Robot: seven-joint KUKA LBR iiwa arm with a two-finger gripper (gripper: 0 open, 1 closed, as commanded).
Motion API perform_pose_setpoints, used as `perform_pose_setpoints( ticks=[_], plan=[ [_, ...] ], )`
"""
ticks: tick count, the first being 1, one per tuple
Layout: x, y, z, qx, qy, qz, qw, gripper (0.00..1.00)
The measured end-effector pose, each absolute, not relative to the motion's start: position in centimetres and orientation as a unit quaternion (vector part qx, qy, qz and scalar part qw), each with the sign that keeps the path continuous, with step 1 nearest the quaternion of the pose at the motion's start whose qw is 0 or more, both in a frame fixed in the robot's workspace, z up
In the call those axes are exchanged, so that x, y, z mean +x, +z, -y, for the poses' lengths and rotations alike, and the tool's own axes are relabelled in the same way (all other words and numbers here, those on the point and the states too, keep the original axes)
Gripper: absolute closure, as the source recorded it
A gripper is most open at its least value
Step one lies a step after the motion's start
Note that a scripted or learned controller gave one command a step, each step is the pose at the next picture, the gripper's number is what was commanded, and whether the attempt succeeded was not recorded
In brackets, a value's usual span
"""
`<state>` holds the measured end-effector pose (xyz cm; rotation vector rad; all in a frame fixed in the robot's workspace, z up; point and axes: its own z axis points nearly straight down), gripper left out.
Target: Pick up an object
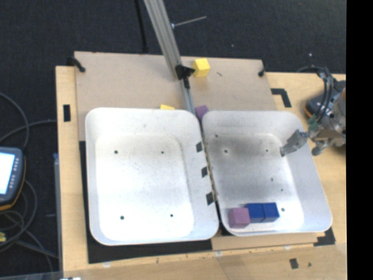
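White right-hand bin [303,174] carries your targets at its near edge: a purple cube [238,217] touching two blue cubes [262,212]. You see the gripper [303,140] at the far-right rim, fingers apart, holding nothing. Pick not yet made.

A slanted metal post [165,31] rises behind two white bins, with a yellow block [201,67] on the bench [128,77] beside its base, and a handheld screen [10,177] with cables lies at far left.
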<state>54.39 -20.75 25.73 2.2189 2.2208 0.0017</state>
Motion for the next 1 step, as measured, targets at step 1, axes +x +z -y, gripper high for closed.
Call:
perform_pose_setpoints(
  ticks=[1],
  plan=[
    [50.59, 9.92, 18.25, 0.707, -0.0004, -0.707, 0.0, 0.0]
  ],
)
